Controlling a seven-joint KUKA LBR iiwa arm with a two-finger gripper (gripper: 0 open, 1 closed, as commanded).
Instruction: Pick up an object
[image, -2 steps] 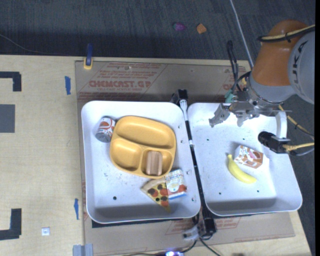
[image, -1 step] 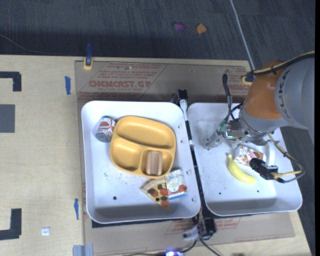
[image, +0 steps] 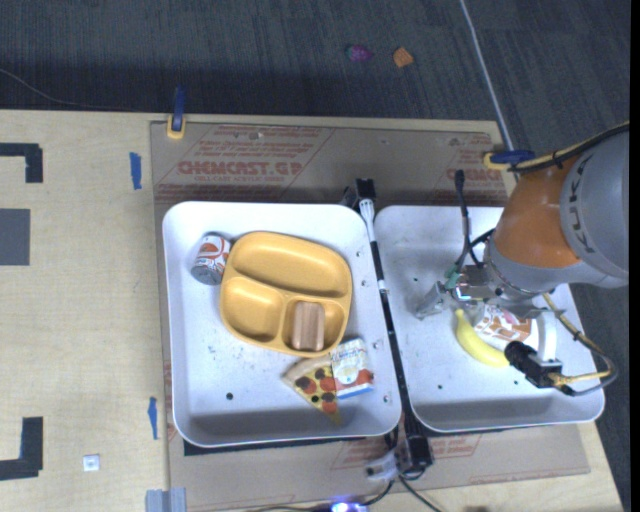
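- I see the arm (image: 565, 215) reaching in from the right and standing over the right bin (image: 425, 395).
- The gripper (image: 441, 300) sits low in the middle of that bin, close above its floor. From this angle I cannot tell whether it is open or closed, and I see nothing held in it.
- A banana (image: 474, 341) lies on the right bin's floor just beside the gripper, on its near right side. It is partly covered by the wrist.
- A white and orange packet (image: 501, 323) lies against the banana's upper side, also partly under the wrist.
- The left bin (image: 200, 405) holds a yellow divided tray (image: 285, 265), which lies flat across its upper middle.
- A brown block (image: 306, 325) rests in the tray's lower right compartment.
- A red and white can (image: 209, 258) lies on its side, touching the tray's upper left edge.
- A toy pizza slice (image: 314, 383) lies just below the tray, with a small pale wrapper (image: 351, 364) touching its right side.
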